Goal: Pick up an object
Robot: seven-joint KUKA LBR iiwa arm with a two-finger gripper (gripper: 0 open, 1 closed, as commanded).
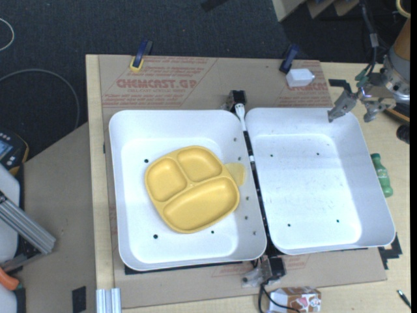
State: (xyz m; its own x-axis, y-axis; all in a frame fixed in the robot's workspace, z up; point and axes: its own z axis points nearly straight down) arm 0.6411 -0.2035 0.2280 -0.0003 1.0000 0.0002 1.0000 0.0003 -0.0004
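Note:
A yellow three-compartment plate (191, 188) lies in the left white bin (130, 240), with a small yellow piece (235, 173) sticking out from under its right side. My gripper (356, 108) hangs above the far right corner of the right bin (313, 188). Its two grey fingers (339, 107) are spread apart with nothing between them. The gripper is far from the plate.
A green object (382, 174) lies on the bench just outside the right bin's right rim. Clamps (139, 56) and a white block (300, 77) sit at the board's far edge. Cables and a connector (238, 103) run between the bins.

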